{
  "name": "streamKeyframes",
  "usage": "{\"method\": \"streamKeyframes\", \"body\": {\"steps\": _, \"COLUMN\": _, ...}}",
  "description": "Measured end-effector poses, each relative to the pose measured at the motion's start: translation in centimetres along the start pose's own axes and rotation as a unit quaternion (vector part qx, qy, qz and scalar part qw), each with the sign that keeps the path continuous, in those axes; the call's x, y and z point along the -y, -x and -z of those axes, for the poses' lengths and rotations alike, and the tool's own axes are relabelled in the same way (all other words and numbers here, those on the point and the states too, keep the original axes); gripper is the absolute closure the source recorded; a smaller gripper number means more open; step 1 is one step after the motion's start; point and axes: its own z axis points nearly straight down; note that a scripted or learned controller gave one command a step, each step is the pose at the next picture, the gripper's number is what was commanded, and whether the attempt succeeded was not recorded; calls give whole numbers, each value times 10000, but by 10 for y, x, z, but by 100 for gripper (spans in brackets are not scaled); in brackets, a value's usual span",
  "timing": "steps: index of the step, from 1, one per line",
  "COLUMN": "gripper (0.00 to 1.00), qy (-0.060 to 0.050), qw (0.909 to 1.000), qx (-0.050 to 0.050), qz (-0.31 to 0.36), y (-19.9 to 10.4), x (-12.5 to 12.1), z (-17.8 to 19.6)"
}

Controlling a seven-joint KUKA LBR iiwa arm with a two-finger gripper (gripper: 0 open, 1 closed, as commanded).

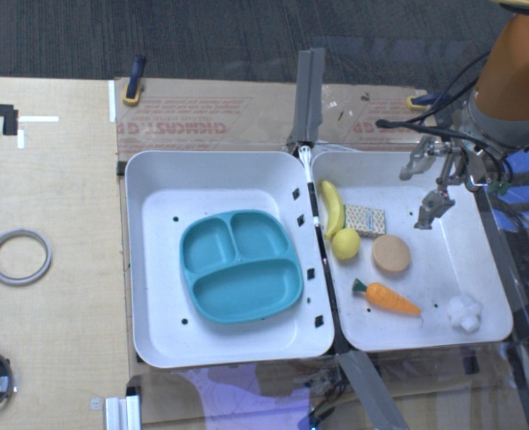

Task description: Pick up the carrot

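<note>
Scanning from the left, the bench carries a grey tape ring (19, 255) well clear of the work, and then the left bin (148, 186) with a blue divided plate (242, 265) lying in it; neither bears on the pick unless the arm overshoots badly. In the right bin (492, 280) a banana (332, 206) lies against the dividing wall with a lemon (345, 244) touching its lower end, a speckled sponge (365, 219) just beside them and a tan round disc (391, 254) just beside the lemon. The carrot (388, 298) lies flat below the disc, green top toward the divider, tip pointing toward a white crumpled lump (464, 312) near the bin's lower right corner. The gripper (434, 206) hangs over the upper right part of this bin, apart from the carrot, holding nothing; whether its fingers are spread or pressed together I cannot tell at this size. As a judgement, the main risks are these: the carrot is tapered and round, so a closure along its length, or near the thin tip, could squeeze it out sideways; and the disc sits near enough that a descent drifting upward in the view could land a finger on it and nudge the carrot away.
</note>
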Motion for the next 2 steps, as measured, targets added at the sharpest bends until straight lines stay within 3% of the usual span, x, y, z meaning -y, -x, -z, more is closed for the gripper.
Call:
{"method": "streamKeyframes", "body": {"steps": 1, "gripper": 0, "qy": -12, "qw": 9997, "qx": 44, "qz": 248, "y": -6, "x": -28, "z": -118}}
{"method": "streamKeyframes", "body": {"steps": 2, "gripper": 0, "qy": -41, "qw": 9864, "qx": 128, "qz": 1637, "y": -51, "x": -44, "z": -122}}
